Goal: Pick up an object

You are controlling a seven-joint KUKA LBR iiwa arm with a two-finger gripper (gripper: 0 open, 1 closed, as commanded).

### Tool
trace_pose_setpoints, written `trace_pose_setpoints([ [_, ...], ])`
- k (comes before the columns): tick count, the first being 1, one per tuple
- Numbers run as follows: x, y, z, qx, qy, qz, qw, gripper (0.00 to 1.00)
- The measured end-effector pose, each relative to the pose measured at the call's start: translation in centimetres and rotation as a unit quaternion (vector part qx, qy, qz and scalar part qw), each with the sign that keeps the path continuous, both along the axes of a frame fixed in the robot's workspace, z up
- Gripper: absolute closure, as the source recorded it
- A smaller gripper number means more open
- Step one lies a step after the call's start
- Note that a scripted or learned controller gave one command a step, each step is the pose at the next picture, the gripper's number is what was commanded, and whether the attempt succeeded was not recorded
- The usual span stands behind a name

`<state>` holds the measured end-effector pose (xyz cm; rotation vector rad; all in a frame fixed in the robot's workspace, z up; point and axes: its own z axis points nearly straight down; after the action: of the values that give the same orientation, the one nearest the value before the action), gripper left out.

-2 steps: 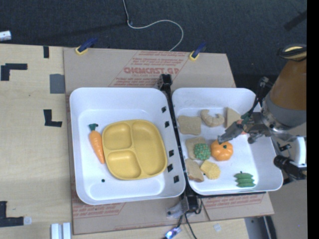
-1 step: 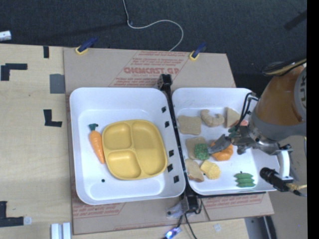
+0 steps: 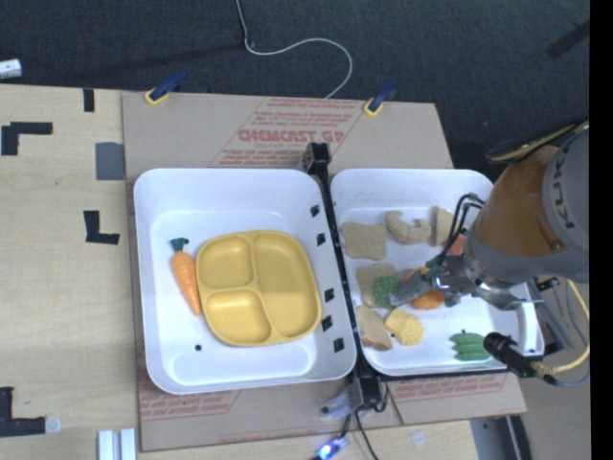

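My gripper [image 3: 410, 291] reaches in from the right and hangs low over the middle of the right bin [image 3: 412, 182]. Its tip is beside a green leafy piece [image 3: 382, 289] and just above a small orange piece [image 3: 428, 302], which the gripper partly hides. A yellow corn-like piece [image 3: 405, 329] and a tan slice [image 3: 374, 328] lie just in front of it. At the far side of the bin are a tan bread slice [image 3: 364, 241] and two pale tan pieces [image 3: 407, 227] [image 3: 442, 223]. A green bumpy piece [image 3: 467, 346] rests near the front right corner.
The left bin [image 3: 153, 199] holds a yellow divided plate [image 3: 257, 287] and an orange carrot [image 3: 186, 280] to its left. A black divider clip [image 3: 317, 156] sits between the bins. The grey and orange arm [image 3: 522, 223] covers the right bin's right side.
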<state>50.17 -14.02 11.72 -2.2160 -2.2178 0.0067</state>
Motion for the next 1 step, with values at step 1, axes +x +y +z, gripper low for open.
trace_pose_setpoints([
  [1,-0.04,0.10,-3.45,-0.0008,-0.002,0.000,1.0000,0.00],
])
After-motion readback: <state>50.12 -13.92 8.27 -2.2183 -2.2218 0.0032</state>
